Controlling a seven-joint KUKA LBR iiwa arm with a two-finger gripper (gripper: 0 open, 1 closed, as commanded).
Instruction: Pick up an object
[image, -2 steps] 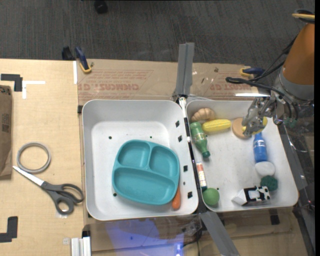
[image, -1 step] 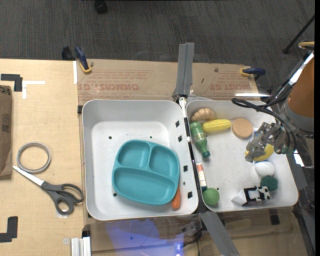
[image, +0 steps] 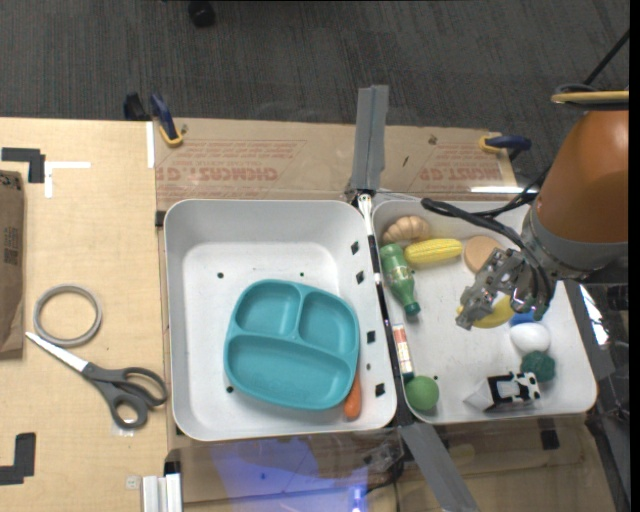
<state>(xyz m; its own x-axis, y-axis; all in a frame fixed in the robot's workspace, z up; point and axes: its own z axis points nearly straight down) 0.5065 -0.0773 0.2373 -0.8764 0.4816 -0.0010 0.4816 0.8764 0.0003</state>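
Down low in the right bin (image: 580, 400) with the gripper (image: 490, 292), directly over a yellow piece (image: 494, 319) that peeks out beneath it. Probably the chosen target, judging by that alignment. Cannot tell from this slant whether the grip is released or clenched, nor whether the piece is touched at all, so not to be counted as held.

Crowded around the gripper: egg (image: 530, 335) just beside it on the near right, wooden disc (image: 481, 249) just beyond it, corn (image: 433, 252) and bottle (image: 400, 280) off to its left, cow toy (image: 515, 390) and lime (image: 422, 393) nearer the front wall. Likely a vertical approach for that reason, to drop between neighbours rather than sweep them aside.

Risk as judged: egg close enough to be nudged or caught along with the piece.

Well apart from the gripper, in the left bin (image: 190, 300): teal plate (image: 292, 343) with a carrot (image: 352, 402) against its edge.
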